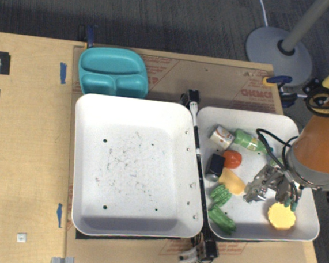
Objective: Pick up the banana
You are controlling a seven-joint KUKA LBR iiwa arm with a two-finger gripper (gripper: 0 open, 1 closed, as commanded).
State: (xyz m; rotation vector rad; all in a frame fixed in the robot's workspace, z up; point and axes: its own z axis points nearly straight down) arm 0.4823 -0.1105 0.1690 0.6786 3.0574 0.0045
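The banana (232, 182), a short pale yellow piece, lies in the middle of the right white bin (305, 233), just below a red tomato (232, 159). My gripper (271, 196) hangs over the bin's right half, to the right of the banana and just above a round yellow fruit (282, 217). It is open, and nothing sits between its fingers. Its left fingertip (252, 195) is a short way from the banana's right end, apart from it.
The right bin also holds a green bottle with a white cap (238, 138), a black block (215, 165) and two green vegetables (221, 207). The left white bin (82, 207) adjoins it. A teal tray (113, 71) stands behind. A black cable (270, 143) loops above the gripper.
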